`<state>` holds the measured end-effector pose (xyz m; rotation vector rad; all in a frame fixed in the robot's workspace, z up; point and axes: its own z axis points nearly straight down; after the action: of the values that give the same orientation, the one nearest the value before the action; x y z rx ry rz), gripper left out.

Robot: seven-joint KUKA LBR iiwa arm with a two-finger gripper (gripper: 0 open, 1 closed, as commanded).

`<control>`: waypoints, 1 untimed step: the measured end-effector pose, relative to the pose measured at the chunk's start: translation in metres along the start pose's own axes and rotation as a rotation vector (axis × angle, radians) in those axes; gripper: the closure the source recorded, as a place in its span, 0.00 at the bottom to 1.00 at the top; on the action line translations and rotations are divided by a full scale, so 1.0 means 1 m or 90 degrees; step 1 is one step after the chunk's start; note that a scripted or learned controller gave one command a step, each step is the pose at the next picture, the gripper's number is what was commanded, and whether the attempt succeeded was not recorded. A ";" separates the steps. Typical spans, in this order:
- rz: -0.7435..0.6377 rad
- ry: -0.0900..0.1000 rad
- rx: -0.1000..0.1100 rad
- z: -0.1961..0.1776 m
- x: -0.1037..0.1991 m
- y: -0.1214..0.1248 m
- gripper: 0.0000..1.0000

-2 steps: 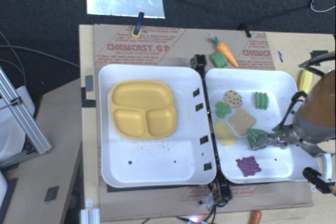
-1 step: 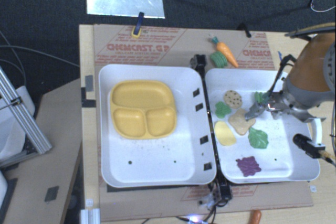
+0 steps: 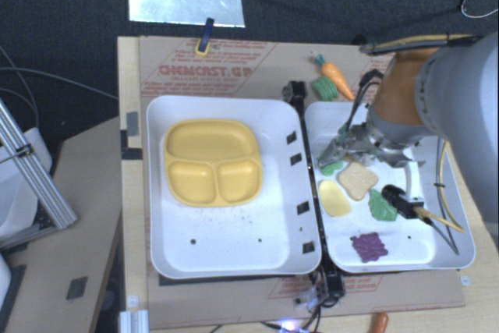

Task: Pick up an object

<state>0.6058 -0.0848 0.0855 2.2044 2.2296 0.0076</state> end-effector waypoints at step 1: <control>0.005 0.000 0.001 0.000 -0.031 0.030 0.00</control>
<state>0.6359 -0.1159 0.0863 2.2132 2.2219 0.0058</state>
